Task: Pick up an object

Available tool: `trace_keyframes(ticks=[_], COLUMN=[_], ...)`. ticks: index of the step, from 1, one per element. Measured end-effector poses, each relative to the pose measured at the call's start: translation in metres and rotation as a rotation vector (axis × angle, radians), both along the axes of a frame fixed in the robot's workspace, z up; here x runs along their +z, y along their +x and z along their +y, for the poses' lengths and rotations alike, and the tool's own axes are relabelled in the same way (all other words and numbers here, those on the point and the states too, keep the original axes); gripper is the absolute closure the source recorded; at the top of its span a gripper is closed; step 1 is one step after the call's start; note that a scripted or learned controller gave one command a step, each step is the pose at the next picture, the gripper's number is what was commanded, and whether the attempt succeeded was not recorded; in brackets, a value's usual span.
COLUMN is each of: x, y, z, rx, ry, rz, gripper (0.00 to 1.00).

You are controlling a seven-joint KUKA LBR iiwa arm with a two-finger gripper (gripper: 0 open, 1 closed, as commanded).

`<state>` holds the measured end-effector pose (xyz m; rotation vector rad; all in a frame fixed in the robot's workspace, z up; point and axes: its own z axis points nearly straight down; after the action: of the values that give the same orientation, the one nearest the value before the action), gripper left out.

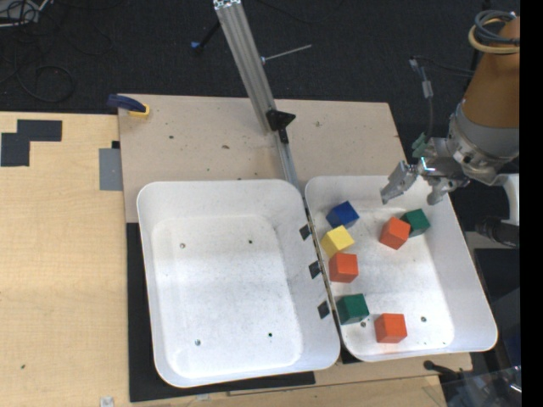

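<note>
Hand (417,186) hovers with fingers spread wide over the right bin (475,308), apparently holding nothing, just above an orange cube (394,232) and green cube (417,221).

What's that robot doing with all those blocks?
The robot's hand hovers over the far end of the right bin with its fingers spread and nothing between them. Just below it sit an orange block and a green block. Blue, yellow, more orange and another green lie nearer the divider. It hasn't picked anything up yet.
</note>
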<state>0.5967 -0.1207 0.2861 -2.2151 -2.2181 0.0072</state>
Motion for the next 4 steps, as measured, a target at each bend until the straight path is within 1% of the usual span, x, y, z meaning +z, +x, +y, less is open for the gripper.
trace_keyframes(ticks=[1, 2, 3, 4], x=[0.003, -0.048, -0.112, -0.155], y=[0.001, -0.005, -0.007, -0.008], z=[-0.001, -0.008, -0.004, 0.0], rx=[-0.002, -0.003, -0.002, -0.004], ry=[-0.001, -0.001, 0.0, -0.001], rz=[-0.005, 0.0, 0.002, -0.004], gripper=[0.0, 0.0, 0.0, 0.0])
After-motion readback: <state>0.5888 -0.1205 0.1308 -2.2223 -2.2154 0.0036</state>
